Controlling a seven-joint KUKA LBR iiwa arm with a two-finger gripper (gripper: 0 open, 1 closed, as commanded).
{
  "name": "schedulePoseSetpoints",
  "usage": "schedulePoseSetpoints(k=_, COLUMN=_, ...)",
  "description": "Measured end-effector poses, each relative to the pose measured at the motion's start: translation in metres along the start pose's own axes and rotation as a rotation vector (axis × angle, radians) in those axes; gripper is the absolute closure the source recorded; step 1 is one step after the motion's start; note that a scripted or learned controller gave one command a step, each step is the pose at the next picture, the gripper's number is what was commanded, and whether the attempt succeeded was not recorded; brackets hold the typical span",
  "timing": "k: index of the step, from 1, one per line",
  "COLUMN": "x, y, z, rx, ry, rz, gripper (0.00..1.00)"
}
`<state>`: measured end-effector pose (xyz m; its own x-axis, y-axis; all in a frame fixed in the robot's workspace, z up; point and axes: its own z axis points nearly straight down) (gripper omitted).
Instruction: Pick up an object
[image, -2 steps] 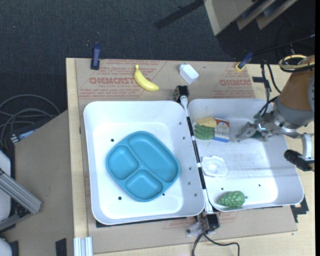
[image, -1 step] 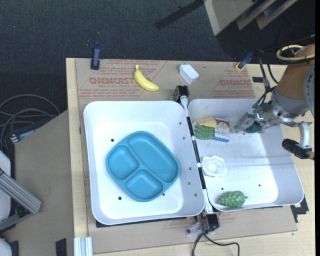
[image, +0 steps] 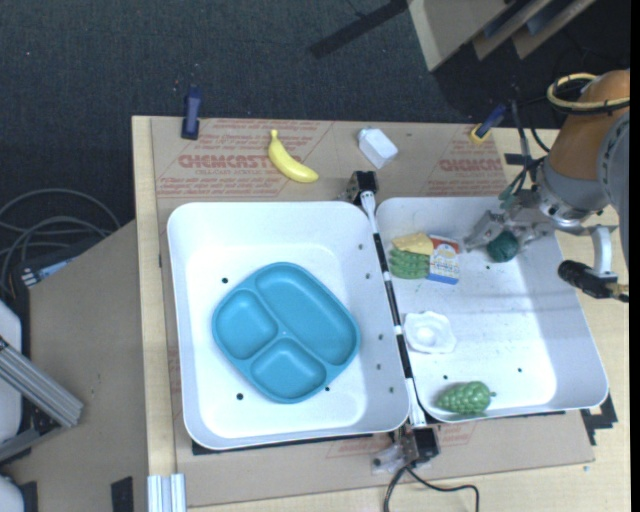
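My gripper (image: 497, 232) hangs low over the far right part of the right bin (image: 540, 330). A small dark teal round thing (image: 503, 247) sits right at its tip, and I cannot tell whether it is gripped. To the left lie a green and yellow item (image: 408, 256) and a small white box with red and blue print (image: 446, 259). A white cup-like piece (image: 427, 332) rests near the bin's left wall. A bumpy green bunch (image: 465, 397) lies at its front edge.
The left bin (image: 200, 250) holds a blue divided plate (image: 286, 330). On the bench behind the bins lie a yellow banana (image: 290, 160), a white block (image: 378, 147), a dark blue item (image: 191, 110) and a small blue and yellow item (image: 487, 125).
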<state>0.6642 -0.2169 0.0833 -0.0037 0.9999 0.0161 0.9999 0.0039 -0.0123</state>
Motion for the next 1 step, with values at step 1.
schedulePoseSetpoints(k=1, x=-0.0039, y=0.0014, z=-0.0122, rx=-0.013, ry=-0.015, rz=-0.001, gripper=1.0)
